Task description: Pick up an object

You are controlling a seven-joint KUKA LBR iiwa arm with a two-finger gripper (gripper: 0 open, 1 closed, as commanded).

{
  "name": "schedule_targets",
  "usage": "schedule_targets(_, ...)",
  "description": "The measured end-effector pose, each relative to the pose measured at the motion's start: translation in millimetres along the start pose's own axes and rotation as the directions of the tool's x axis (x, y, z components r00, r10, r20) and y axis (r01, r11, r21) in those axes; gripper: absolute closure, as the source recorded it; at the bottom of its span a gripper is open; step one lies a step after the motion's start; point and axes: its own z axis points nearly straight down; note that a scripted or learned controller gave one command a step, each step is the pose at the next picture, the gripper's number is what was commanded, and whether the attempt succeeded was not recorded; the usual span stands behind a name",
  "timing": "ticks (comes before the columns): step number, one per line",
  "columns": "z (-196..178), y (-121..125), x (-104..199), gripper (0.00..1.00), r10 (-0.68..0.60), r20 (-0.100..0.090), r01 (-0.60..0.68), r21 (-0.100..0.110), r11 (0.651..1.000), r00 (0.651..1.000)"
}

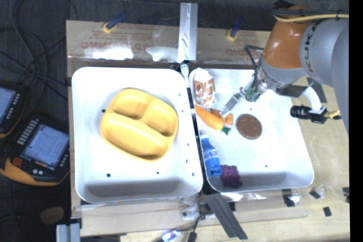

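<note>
The yellow bread-shaped foam toy point(139, 123) fills the centre of the left bin point(85, 173) and is by far the largest thing on the bench. It looks soft and light, but too broad for a two-finger grasp anywhere except across an edge lobe.

The right bin point(295, 170) holds everything else, and the gripper point(229, 106) hangs over its upper middle, reaching in from three o'clock. Whether it is open or closed cannot be made out; nothing is visibly held.

At nine o'clock from the tip, against the bin's left wall, stands a small white carton point(204, 91) with red-orange printing. It is probably light and crushable, best taken across its narrow sides. The print is too small to read.

Just below the tip, at about seven o'clock, lies the toy carrot point(210, 118), orange with a green end. This looks like the nearest candidate. I judge it light, stiff and smooth, so a pinch across the thick middle would suit better than the taper.

At four o'clock from the tip lies a brown disc point(248, 126), flat on the floor: low, hard to get fingers under.

Toward six o'clock, along the left wall, lies a small blue bottle point(210, 156), round and likely slippery, its label unreadable. Beside its lower end sits a purple lump point(230, 175), perhaps toy grapes, bumpy and easy to pinch.
</note>
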Motion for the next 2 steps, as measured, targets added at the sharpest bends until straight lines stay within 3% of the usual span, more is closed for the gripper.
schedule_targets(1,-9,20,28,0.0,-0.178,0.001,0.178,0.0,0.984,0.984)
schedule_targets(2,-68,68,50,0.0,-0.439,0.002,0.439,-0.001,0.898,0.898)
